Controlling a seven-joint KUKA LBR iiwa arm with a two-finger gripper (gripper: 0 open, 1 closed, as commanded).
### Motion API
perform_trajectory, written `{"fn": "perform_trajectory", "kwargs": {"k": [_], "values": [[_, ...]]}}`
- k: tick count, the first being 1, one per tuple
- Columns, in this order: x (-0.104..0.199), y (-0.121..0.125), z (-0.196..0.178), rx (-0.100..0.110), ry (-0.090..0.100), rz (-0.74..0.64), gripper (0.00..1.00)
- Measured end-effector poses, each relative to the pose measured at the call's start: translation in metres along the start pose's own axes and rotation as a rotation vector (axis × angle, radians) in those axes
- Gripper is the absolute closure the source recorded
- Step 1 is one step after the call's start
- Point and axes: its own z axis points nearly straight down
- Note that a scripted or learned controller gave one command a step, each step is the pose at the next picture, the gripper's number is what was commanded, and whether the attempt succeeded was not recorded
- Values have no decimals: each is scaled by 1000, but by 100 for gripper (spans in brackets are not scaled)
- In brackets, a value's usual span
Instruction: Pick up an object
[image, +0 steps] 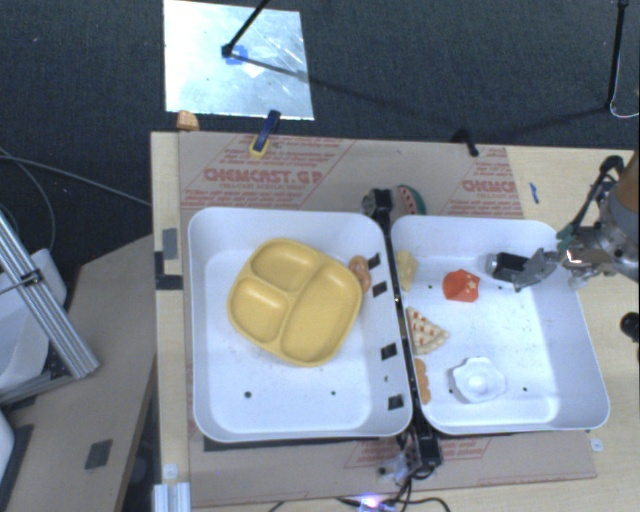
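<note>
Reaching in from the right edge of your camera view, the arm (615, 235) lies low and nearly level over the right bin (560, 330), its wrist over the bin's right rim and its tool end pointing left toward the bin's middle; the gripper (512, 268) sits over the upper part of that bin, dark against the white floor; you cannot tell from this angle whether it is spread or closed, and nothing can be made out in its grasp.

Note the candidate objects in the right bin: a red piece (461, 285) lies just left of the gripper and slightly below it, near but apparently apart from it; a pale yellow piece (405, 266) sits against the bin's upper left wall; a waffle-like wedge (426, 331) lies below the red piece, toward the left wall; a small tan piece (421, 381) lies lower along that same wall; a white fried-egg shape (477, 379) rests near the bin's lower middle, well apart from the gripper.

Record for the left bin (215, 400): a yellow divided plate (296, 300) lies flat near its centre; a small orange-brown piece (359, 269) sits just beside the plate's upper right edge, near the wall between the two bins.
</note>
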Motion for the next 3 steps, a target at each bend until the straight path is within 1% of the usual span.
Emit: {"fn": "perform_trajectory", "kwargs": {"k": [1,2,3], "values": [[74,-2,-163,-21,0,-10,0],[123,2,48,16,4,-5,0],[201,65,-36,-12,3,-11,0]]}}
